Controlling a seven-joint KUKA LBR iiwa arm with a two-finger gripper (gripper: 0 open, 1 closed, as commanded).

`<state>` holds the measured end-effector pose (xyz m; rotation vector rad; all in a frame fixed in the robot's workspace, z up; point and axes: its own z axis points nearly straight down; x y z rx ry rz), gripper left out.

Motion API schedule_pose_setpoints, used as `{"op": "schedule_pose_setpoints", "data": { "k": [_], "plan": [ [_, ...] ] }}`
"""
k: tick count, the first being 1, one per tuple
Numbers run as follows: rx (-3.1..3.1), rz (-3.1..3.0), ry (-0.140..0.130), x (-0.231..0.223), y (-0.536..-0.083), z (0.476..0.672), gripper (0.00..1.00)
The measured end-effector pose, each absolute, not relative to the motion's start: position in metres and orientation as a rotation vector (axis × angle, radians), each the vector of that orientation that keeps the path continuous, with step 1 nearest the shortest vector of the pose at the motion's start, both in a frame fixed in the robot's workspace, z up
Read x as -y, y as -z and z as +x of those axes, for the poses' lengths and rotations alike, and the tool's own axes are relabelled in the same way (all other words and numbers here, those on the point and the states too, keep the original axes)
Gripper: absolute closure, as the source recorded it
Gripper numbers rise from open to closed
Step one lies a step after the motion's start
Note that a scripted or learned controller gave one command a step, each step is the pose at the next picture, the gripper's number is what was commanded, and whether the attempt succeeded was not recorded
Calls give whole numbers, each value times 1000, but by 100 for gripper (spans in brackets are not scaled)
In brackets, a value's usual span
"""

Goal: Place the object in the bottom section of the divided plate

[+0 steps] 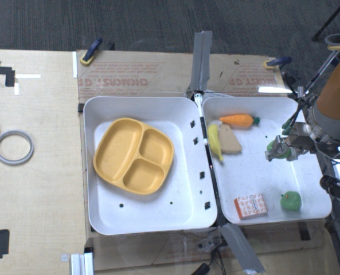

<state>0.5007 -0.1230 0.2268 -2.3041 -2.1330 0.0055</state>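
Note:
A yellow divided plate [134,155] lies in the left bin [101,211], tilted, with three sections and nothing in them. The right bin [238,176] holds an orange carrot [237,120], a yellow banana [215,141], a tan bread-like piece [229,142], a red and white carton [250,205] and a green apple [290,201]. My gripper [276,150] hangs over the right side of the right bin, above the apple and to the right of the carrot. Nothing shows between its fingers.
A grey divider strip [202,62] runs between the two bins. A roll of tape [12,147] lies on the bench at far left. Blue clamps [91,50] hold the cardboard behind the bins. The arm's body [333,113] fills the right edge.

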Motion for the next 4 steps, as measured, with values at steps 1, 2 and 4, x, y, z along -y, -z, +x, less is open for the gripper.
{"op": "schedule_pose_setpoints", "data": {
  "k": [1, 2, 4],
  "plan": [
    [2132, -2306, -9, 37, -321, 545, 100],
    [2320, -2117, -8, -18, -328, 660, 100],
    [2037, -2389, -12, -227, -207, 611, 100]
  ]
}}
